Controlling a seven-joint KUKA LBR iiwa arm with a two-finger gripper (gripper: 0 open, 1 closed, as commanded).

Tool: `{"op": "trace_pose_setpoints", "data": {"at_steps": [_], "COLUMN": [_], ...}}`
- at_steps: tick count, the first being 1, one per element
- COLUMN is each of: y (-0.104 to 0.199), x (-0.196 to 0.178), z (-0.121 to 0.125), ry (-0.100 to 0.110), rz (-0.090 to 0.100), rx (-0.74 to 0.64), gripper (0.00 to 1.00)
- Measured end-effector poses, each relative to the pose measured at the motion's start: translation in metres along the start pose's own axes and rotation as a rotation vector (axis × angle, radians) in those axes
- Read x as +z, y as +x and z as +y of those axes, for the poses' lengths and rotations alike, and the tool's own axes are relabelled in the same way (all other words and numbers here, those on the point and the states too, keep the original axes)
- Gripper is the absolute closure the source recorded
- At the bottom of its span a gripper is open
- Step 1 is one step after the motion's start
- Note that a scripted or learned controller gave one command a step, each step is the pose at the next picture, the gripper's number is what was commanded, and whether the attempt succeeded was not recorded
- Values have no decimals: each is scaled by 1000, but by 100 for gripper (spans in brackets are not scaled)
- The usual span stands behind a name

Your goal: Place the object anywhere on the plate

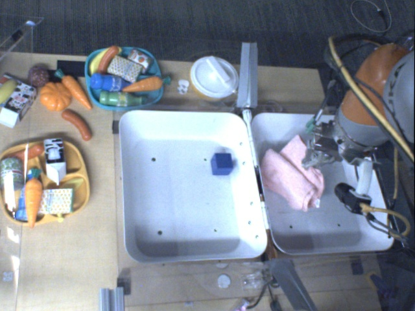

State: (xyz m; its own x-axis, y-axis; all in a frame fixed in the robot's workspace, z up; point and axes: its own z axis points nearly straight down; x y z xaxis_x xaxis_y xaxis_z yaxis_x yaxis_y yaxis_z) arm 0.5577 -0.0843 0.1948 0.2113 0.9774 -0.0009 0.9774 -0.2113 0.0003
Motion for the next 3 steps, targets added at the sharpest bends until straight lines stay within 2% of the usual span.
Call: {"op": "trace_pose_setpoints", "data": {"at_steps": [1,2,3], "y": [1,45,97], "x": [-30,-36,-27], "z": [1,-6,-21], "ry": [-2,-1,-3], "rz": [1,1,1], "rx": [-9,-412,-814], "gripper": [100,100,100]}}
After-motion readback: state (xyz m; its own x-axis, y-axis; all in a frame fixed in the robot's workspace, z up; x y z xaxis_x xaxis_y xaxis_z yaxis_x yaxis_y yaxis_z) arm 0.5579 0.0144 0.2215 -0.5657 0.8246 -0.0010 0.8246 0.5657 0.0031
